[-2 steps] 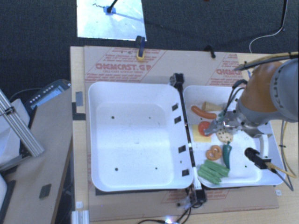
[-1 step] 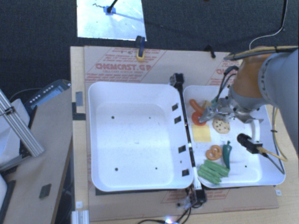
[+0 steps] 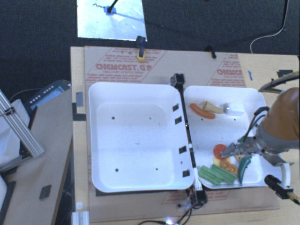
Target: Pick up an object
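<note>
The right bin [image 3: 248, 95] holds several toy foods. An orange-red sausage [image 3: 202, 111], a beige piece [image 3: 213, 108] and a white block [image 3: 233, 108] lie near its far wall. A red round piece [image 3: 219, 150], an orange-yellow piece [image 3: 227, 165], green stalks [image 3: 216, 174] and a dark green pepper [image 3: 243, 167] crowd the near right corner. My gripper [image 3: 236, 149] is low in that corner, just right of the red round piece and above the pepper. The wrist hides what lies beneath it.
The left bin [image 3: 96, 125] sits beside the right one, with a black clipped divider [image 3: 183, 125] between them. A cardboard sheet [image 3: 122, 64] lies under both bins. A yellow clip [image 3: 140, 55] stands behind the left bin.
</note>
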You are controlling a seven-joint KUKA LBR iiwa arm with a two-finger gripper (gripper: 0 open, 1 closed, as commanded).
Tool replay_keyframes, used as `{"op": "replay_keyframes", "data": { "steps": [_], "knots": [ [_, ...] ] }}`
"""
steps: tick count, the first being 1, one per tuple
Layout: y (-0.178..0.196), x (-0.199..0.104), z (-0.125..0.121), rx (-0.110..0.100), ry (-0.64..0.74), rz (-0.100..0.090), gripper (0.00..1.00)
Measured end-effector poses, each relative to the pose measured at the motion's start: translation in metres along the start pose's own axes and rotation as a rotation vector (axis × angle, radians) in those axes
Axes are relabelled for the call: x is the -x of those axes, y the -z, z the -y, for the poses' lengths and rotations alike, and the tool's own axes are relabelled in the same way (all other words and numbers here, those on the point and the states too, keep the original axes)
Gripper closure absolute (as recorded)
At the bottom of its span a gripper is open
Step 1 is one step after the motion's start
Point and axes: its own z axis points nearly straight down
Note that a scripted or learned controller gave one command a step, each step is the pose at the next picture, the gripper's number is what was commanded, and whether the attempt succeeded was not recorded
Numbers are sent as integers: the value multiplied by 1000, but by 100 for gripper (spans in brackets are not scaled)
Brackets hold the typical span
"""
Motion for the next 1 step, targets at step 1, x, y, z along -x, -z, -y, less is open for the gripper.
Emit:
{"op": "replay_keyframes", "data": {
  "steps": [1],
  "knots": [
    [12, -2, -6, 13, 7, 5, 100]
  ]
}}
